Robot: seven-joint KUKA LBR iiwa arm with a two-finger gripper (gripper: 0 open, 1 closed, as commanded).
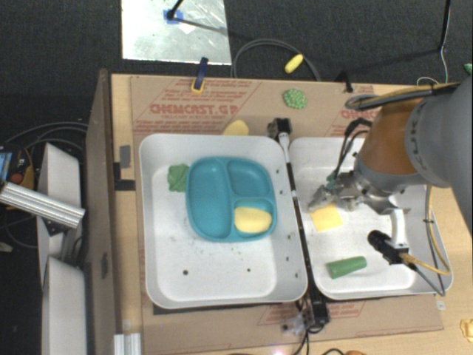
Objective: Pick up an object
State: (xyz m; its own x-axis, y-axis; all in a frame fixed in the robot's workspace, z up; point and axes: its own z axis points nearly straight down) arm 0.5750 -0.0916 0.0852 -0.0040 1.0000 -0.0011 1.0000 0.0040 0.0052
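Note:
In the right bin [414, 283] a yellow block [327, 219] lies near the left wall. A green cylinder [346, 266] lies closer to the front. My gripper [338, 197] hangs just above the far edge of the yellow block, with the grey and orange arm [403, 143] reaching in from the right. The arm's body hides much of the gripper. In the left bin [159, 272] a teal divided plate [214, 198] holds a yellow rounded piece [252, 219] in its lower right compartment. A green leafy piece [178, 176] lies at the plate's left edge.
A black divider [292, 198] runs between the bins. On the cardboard behind them lie a yellow piece [236, 129], a green round piece [295, 98] and a blue-yellow clip [199, 76]. Cables [425, 265] trail along the right bin's right side.

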